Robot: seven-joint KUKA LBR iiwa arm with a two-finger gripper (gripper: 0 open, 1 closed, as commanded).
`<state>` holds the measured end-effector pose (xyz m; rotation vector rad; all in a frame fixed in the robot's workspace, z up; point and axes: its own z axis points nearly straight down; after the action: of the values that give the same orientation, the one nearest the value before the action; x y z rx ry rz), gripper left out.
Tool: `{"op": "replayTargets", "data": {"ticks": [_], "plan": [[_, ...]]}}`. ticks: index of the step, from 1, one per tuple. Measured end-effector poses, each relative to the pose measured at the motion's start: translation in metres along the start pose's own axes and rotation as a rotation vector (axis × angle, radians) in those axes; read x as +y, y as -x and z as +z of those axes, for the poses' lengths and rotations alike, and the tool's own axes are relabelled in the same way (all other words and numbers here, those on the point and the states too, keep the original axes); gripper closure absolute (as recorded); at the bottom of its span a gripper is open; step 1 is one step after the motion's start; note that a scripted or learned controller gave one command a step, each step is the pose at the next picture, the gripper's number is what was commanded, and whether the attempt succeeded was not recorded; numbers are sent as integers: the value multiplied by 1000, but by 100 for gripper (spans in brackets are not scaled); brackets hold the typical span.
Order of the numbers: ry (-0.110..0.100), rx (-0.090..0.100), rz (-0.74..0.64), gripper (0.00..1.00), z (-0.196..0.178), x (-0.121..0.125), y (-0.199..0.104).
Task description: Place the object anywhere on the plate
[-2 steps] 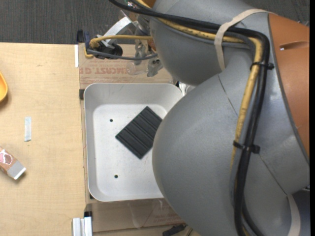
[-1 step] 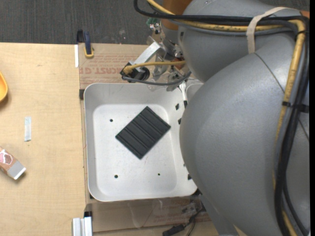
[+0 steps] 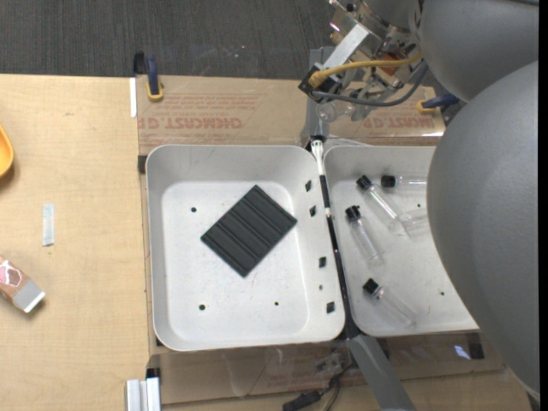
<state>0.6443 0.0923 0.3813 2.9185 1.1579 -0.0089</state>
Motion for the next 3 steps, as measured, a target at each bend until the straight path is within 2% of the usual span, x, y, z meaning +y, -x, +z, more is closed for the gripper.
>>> {"op": "replayTargets", "data": {"ticks": [1,2,3], "plan": [[0,-1,-418,100,-58,-41,53],[0,3,386,100,-59,-1,32],[1,3,455,100,-21,-102,-4]]}}
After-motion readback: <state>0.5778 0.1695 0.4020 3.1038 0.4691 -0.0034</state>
